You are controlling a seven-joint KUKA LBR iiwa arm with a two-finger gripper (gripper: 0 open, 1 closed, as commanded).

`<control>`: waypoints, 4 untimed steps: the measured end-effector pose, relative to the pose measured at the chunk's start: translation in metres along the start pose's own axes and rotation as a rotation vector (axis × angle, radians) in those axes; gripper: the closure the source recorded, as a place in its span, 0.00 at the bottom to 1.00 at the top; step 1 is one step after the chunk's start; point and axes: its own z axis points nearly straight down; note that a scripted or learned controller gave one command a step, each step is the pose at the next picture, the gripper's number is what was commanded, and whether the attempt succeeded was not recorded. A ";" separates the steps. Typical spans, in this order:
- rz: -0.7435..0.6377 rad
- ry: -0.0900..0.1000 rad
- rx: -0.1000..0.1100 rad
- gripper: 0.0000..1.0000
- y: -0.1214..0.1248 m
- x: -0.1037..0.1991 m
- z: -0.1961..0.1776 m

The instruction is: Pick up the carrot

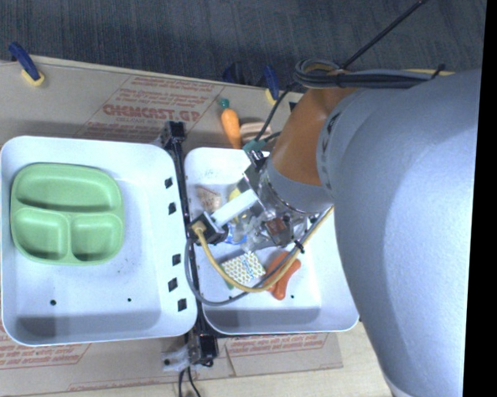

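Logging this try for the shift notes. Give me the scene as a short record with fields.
left bin: holds a green divided plate
right bin: orange carrot-like piece, patterned packet, other items under the arm
behind right bin: carrot lying on the cardboard
arm: reaching in over the right bin
gripper: low among the items; grasp not visible

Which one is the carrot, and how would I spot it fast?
Look at the right bin, under the big grey arm. Near its front, beside a patterned packet, lies the carrot, long, orange and a bit bent. Another orange carrot-like toy with a green top lies on the cardboard behind the bin, so pick the one inside the bin.
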 end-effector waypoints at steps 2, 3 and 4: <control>-0.155 0.000 0.000 1.00 -0.047 0.024 -0.045; -0.155 0.000 0.000 0.00 -0.047 0.024 -0.045; -0.432 -0.001 -0.002 0.00 -0.091 0.024 0.026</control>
